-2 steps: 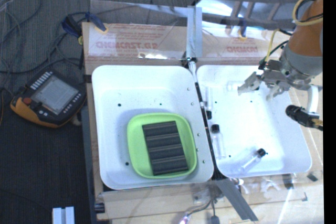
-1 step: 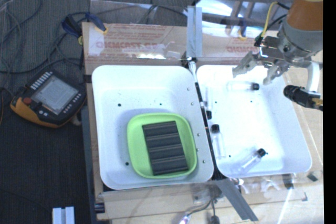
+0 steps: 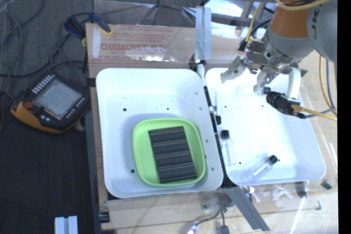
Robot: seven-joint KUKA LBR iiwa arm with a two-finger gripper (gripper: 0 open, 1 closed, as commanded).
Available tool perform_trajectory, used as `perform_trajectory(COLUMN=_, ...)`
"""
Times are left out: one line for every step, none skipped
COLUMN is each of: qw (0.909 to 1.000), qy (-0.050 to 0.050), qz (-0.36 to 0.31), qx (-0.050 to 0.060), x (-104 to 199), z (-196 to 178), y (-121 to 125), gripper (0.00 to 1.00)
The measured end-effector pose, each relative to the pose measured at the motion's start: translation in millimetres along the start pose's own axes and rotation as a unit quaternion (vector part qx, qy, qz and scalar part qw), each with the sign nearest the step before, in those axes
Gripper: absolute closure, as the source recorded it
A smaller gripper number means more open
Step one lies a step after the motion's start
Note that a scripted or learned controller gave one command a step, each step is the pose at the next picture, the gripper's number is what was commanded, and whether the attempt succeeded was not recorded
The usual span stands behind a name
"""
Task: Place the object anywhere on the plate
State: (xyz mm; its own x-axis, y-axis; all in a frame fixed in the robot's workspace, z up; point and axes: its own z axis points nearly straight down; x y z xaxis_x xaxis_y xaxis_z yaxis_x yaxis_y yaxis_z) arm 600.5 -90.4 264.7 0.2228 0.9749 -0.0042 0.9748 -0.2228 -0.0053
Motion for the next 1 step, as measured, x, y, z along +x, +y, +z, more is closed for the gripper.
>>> perform_trajectory(qw=1.0, qy=0.001, qz=0.001, qx=0.0, x=42.6, z=-14.7, y=3.6, gripper=0.0)
